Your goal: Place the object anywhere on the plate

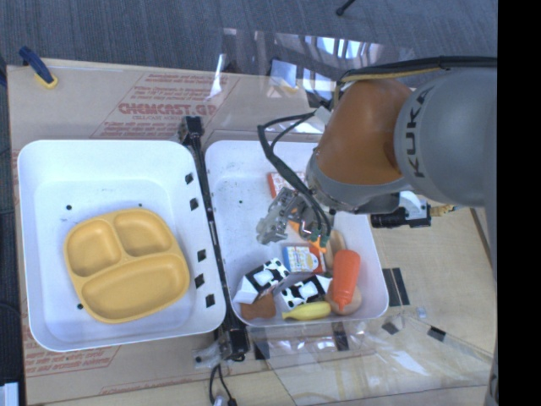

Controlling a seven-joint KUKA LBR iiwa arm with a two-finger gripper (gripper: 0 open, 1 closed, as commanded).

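Yellow divided plate (127,265) in the left bin (38,176) lies bare; the toy carrot (344,279) and other toys sit heaped lower right, beneath the gripper (279,218). Nothing appears placed yet.

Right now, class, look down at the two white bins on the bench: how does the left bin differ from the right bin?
The left bin holds a single yellow plate with three compartments; the right bin holds a heap of small toys, among them a carrot and a banana. The gripper hangs over the right bin, while nothing hangs over the left bin. Both are shallow, white and sit side by side.
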